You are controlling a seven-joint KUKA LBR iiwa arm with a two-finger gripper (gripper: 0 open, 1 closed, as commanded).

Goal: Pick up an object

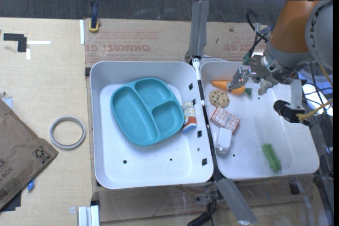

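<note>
**End effector over back of right bin, by the carrot**

The grey arm w/ orange band comes in from the right; its end effector [241, 78] hangs over the far part of the right bin [296, 166], directly above the orange carrot-like piece [226, 85]. The fingers point down-left and look slightly apart, w/ the carrot's right end at or just under their tips. The view is too small and cluttered with cables to be sure, so whether they are gripping it or only near it I cannot tell.

Other items in the right bin: a round cookie [218, 98] just in front of the carrot, a red-and-white patterned packet [225, 118] in front of that, then a small white bottle-like object [223, 141] close to the divider btwn bins. A green oblong piece [271, 157] lies well apart from these, toward the bin's front right.

The left bin [106, 156] holds a teal three-compartment plate [146, 110], tilted diagonally, approx. centre. A small printed can or packet [189, 115] touches the plate's right edge, next to the divider.

On the wooden surface [42, 87] left of the bins: a roll of tape [67, 132] lying flat and a brown cardboard box [21, 159] at the lower-left corner.
</note>
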